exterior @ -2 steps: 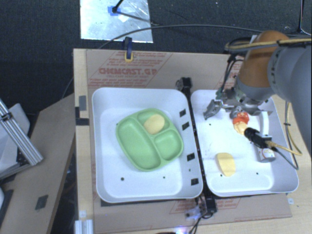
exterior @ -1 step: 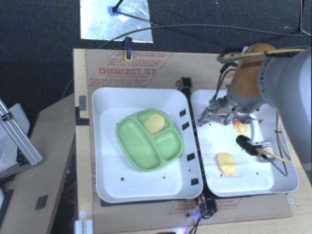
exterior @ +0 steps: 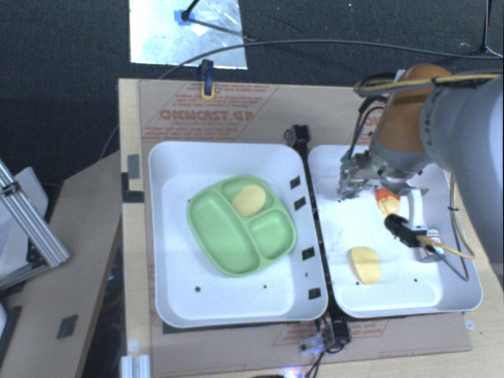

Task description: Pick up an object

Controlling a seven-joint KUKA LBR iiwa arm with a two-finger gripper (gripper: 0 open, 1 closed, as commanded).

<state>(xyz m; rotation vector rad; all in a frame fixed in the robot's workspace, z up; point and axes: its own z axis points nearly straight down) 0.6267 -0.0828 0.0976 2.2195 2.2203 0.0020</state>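
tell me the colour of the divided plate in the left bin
Light green plate, in the camera view.

The grey KUKA arm (exterior: 465, 124) reaches in from the right edge of the camera view, its thick rounded link filling the upper right corner; the orange band (exterior: 405, 113) above the wrist sits just left of that link. Below the band the metal two-finger gripper (exterior: 346, 186) points downward and leftward, hanging low.

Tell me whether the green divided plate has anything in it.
Not empty. The green divided plate in the left bin holds one yellow piece in its upper compartment; the other two compartments show bare green.
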